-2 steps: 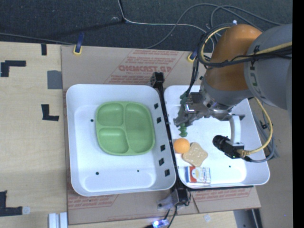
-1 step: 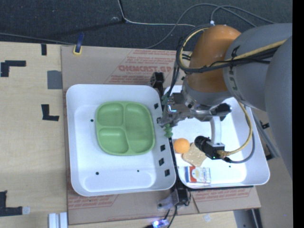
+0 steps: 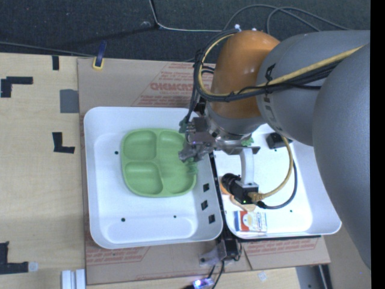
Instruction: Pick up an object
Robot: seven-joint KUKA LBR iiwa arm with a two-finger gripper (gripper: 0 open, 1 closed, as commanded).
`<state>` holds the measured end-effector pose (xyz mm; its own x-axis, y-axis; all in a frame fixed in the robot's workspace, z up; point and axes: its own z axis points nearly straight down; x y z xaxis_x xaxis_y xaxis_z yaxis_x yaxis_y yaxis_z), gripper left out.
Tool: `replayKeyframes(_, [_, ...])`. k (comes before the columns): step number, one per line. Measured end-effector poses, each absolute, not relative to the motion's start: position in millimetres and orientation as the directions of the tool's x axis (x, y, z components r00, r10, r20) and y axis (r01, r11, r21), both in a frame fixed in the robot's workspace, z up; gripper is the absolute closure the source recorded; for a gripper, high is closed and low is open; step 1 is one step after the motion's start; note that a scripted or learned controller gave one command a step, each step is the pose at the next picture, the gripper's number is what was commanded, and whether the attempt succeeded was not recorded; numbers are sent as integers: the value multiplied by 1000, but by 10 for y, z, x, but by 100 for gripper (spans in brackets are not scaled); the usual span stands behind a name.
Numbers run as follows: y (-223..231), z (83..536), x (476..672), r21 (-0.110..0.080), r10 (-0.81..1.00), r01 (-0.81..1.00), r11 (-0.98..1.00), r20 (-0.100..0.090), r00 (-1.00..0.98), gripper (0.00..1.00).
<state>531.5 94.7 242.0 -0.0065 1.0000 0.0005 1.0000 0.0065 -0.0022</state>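
Red print on the cardboard sheet (image 3: pixel 162 83) under the bins is too blurred to read

Place: robot lab
Signs: arm (image 3: pixel 313 83) over white bins (image 3: pixel 96 161), cardboard-covered bench (image 3: pixel 120 83), loose cables (image 3: pixel 180 26)

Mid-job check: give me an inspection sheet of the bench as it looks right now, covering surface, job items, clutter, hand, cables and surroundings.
Surface: two white bins side by side, left bin and right bin, on cardboard.
Job's things: green divided tray lying flat in the left bin; small red, white and blue card in the right bin.
Clutter: nothing seen.
Hand: hand over the tray's right edge, near the divide between the bins; finger state hidden by the wrist.
Cables: yellow cable looping off the wrist over the right bin; black cable across the dark floor behind.
Surroundings: wooden bench with black tape marks.
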Motion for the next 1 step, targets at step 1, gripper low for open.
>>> replayKeyframes(1, [920,2419,5317,-3,1000,1000,3,-1,-3,0])
